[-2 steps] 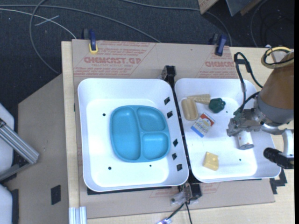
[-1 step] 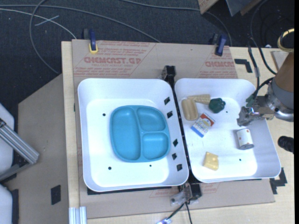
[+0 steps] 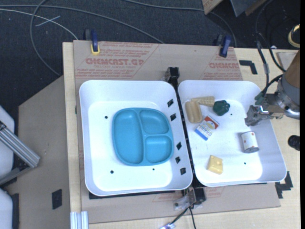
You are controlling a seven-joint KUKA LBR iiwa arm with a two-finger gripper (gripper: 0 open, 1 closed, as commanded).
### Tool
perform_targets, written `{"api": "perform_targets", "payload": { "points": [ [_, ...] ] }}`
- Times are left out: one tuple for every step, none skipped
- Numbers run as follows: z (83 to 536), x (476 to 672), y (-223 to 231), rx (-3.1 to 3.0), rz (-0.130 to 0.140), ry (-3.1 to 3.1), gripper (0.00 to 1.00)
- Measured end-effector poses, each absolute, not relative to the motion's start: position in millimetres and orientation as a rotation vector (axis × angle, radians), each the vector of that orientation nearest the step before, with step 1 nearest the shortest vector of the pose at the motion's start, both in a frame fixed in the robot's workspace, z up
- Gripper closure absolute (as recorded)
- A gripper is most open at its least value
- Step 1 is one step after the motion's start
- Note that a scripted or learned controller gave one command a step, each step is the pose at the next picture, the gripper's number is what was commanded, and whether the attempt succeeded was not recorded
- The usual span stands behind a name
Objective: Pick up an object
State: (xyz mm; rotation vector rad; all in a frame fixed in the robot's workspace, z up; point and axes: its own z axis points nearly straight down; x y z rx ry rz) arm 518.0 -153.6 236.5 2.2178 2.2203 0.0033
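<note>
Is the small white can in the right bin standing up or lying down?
Lying down. The white can rests on its side on the floor of the right bin: its long curved wall faces the camera, below the gripper.

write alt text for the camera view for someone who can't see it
The robot's hand hovers at the right bin's far right side, above a small white can. That bin also holds a yellow block, green ball and tan pieces; the left bin holds a blue divided plate.
</note>
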Motion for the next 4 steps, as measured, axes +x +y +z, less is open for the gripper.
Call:
{"api": "perform_targets", "payload": {
  "points": [
    [225.1,529.3,-105.7,2.220,-0.001,2.227,1.00],
    [228.0,529.6,-52.3,2.217,0.001,2.230,1.00],
    [233.6,549.4,5.5,2.213,0.005,2.230,1.00],
    [231.5,558.9,68.5,2.215,0.004,2.228,1.00]
  ]
}}
